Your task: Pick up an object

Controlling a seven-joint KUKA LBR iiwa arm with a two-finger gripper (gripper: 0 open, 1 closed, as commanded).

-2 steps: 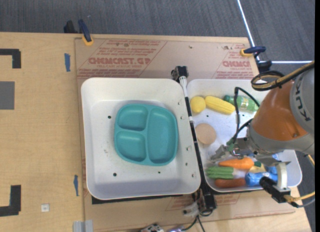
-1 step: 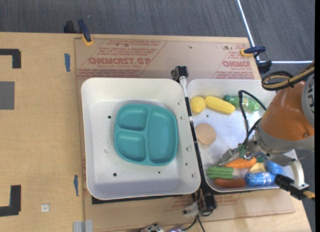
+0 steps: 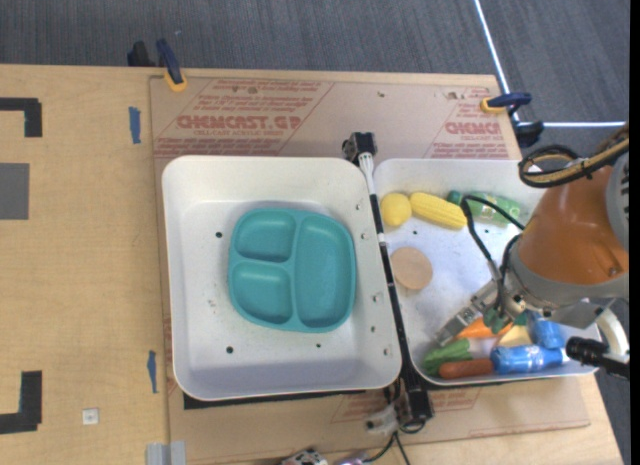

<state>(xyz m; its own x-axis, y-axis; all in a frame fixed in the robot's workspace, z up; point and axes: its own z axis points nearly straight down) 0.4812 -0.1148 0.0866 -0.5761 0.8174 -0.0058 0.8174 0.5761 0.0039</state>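
Tool (image 3: 478,315) down in right bin's (image 3: 440,253) near corner, over toy pile (image 3: 490,348); wrist hides much of it, can't tell its grip state. Farther back: tan disc (image 3: 411,269), yellow corn (image 3: 437,209). Left bin (image 3: 190,253) holds teal plate (image 3: 293,266).

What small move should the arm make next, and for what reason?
Probably a short descent straight down. The pincer hangs low over the pile of toy food in the right bin, by the orange piece and above the green piece, but nothing shows between its tips. Whether it already touches the pile is unclear.
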